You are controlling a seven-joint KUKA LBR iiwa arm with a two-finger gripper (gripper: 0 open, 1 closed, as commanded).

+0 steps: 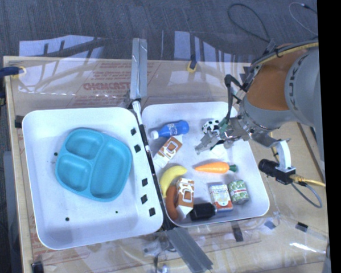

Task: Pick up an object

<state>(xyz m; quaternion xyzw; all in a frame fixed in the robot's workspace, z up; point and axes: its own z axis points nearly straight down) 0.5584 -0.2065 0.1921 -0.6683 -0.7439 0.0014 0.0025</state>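
My gripper (207, 143) hangs over the upper middle of the right bin (258, 182), reaching in from the right. It sits just below a small black-and-white ball (210, 126) and above an orange carrot (212, 167). Nothing shows held in it. To its left lie a blue bottle (172, 129) and a small brown-and-white carton (169, 148). Along the front of the bin lie a yellow banana (171, 177), a brown sausage (171, 200), a second carton (186, 192), a black block (202, 211), a red-and-green box (220, 195) and a green can (238, 191).
The left bin (44, 225) holds a blue divided plate (94, 163). A metal divider (137, 72) runs between the bins. The grey and orange arm (282, 93) and its cables (286, 172) cover the right bin's right edge.
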